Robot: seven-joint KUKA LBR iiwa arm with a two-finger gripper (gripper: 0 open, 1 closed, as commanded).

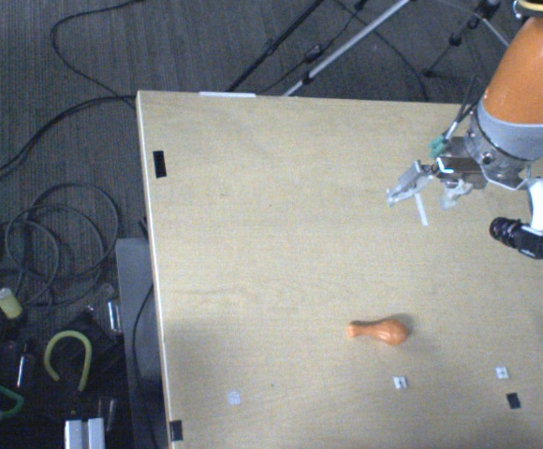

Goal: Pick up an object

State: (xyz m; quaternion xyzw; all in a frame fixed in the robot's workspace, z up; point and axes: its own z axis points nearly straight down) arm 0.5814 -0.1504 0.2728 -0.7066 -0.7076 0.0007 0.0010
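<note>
While my hand [419, 193] hangs over the far right part of the pale wooden bench [271, 251], the only thing worth reaching for is the small orange pear-shaped object [380, 331], which looks like soft rubber or plastic and lies flat on the bare wood. Taking that object as my landmark, my hand sits well apart from it, toward the far edge of the bench and a little to the right in the camera view, so the move I judge to be next runs back toward the near edge and slightly left. The object's long axis lies roughly across the view, with its narrow neck pointing left and its rounded bulb to the right. To close across the slim dimension, I would want my fingers on the near and far sides of it, not at its ends. My metal fingers [401, 191] look spread, with nothing between them, so I am carrying nothing. A few small square markers [401, 382] lie on the bench just nearer than the object, clear of it. Nothing stands between my hand and the object along that path.
</note>
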